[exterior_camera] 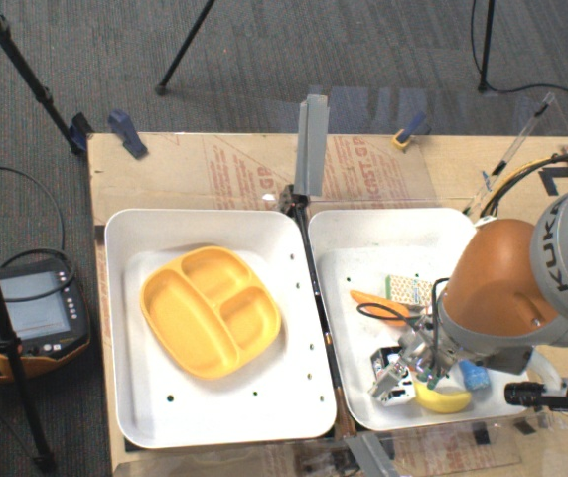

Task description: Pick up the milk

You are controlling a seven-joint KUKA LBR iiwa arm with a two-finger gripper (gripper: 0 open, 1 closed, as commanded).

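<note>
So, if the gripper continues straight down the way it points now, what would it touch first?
Probably the floor of the right bin, next to the yellow banana-like toy. The gripper hangs low there, but depth is hard to judge from this slanted view.

The right shallow white bin (363, 229) is crowded in its near half: the grey arm with its orange band (497, 286) hangs over the right side, and the gripper (403, 374) sits low among a yellow banana-shaped toy (443, 399), a small blue block (474, 377), orange-handled scissors (383, 306) and a small green-and-white patterned packet (406, 289). The far strip of that bin lies bare. In the left white bin (125, 237), a yellow three-compartment plastic tray (211, 311) fills the middle, leaving open floor along the edges. A grey upright post (312, 147) stands on the worktop (205, 167) behind the seam between the bins.
</note>
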